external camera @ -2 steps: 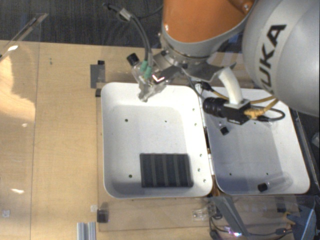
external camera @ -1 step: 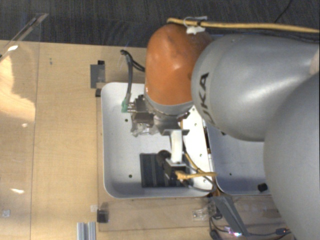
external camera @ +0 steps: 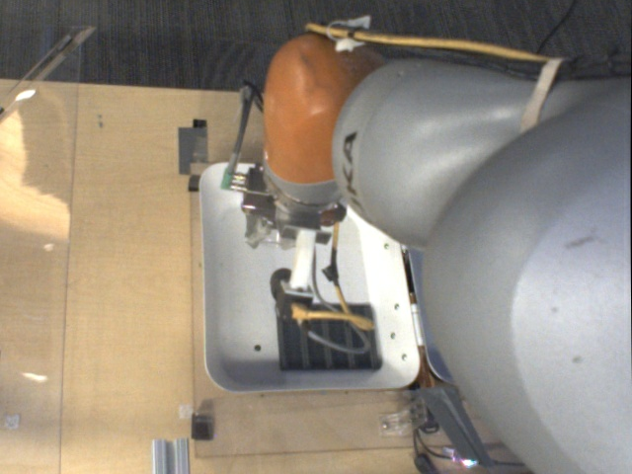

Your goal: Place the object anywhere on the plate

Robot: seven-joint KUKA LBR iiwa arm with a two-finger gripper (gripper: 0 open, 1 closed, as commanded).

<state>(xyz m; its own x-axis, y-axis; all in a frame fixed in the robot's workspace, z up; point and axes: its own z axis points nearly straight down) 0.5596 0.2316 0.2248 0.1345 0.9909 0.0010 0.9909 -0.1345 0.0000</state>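
**Claw low over the white bin**

The arm [external camera: 464,196] reaches in from the right and covers most of the view; its orange band [external camera: 301,107] sits above the far end of the white bin [external camera: 222,294]; the claw [external camera: 288,227] hangs just under the band, over the bin's middle; how far open it is cannot be told, nor whether it grips anything; where the object or the plate lies cannot be told; a small dark speck [external camera: 259,347] lies on the bin's floor; pale bench [external camera: 109,265] surrounds the bin.
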